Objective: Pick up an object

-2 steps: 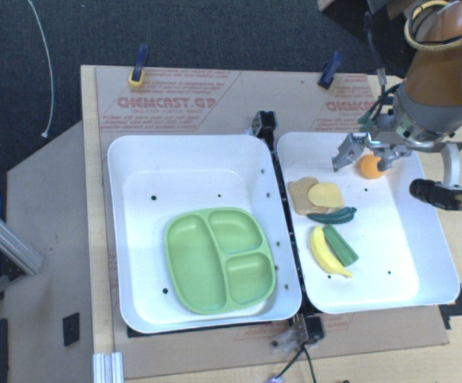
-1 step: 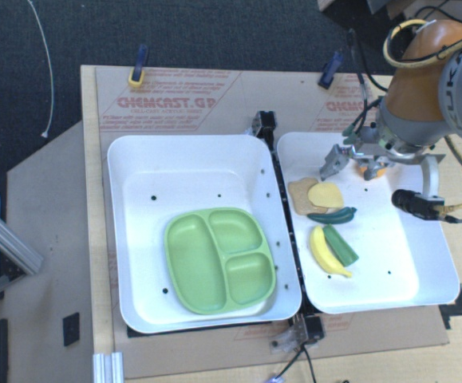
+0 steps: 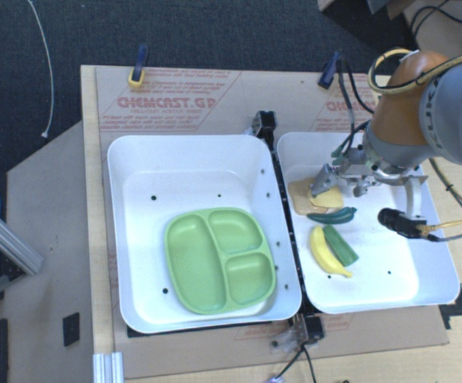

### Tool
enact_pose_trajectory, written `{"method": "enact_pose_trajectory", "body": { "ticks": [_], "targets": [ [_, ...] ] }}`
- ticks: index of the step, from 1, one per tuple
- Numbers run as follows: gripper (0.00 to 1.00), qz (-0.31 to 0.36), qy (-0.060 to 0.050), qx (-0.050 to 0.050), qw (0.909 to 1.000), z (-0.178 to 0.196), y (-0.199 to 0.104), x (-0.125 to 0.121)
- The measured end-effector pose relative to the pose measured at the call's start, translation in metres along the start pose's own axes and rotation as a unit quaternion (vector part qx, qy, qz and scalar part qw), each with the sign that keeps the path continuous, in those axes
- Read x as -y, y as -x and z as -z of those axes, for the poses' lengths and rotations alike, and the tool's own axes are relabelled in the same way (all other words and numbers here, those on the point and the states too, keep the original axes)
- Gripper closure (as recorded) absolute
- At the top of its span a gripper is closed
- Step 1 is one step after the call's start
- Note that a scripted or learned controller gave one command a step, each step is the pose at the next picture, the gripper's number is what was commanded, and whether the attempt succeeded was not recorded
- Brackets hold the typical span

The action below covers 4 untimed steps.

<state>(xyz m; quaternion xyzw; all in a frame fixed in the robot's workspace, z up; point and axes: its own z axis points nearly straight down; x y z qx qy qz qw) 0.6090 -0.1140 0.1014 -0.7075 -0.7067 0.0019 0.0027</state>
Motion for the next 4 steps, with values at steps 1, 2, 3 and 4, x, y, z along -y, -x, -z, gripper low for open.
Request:
{"method": "enact_pose_trajectory", "body": {
  "ticks": [1, 2, 3, 4],
  "targets": [
    [0.0, 0.001, 0.005, 0.0, 1.0, -0.013, 0.0, -0.003],
    [1.0, 0.001, 0.011, 0.0, 0.9999, 0.002, -0.002, -0.006],
    [1.0, 0.001, 0.006, 0.001, 1.0, 0.045, 0.001, -0.01],
    [1.0, 0.001, 0.006, 0.002, 1.0, 0.099, 0.011, -0.012]
  ]
}}
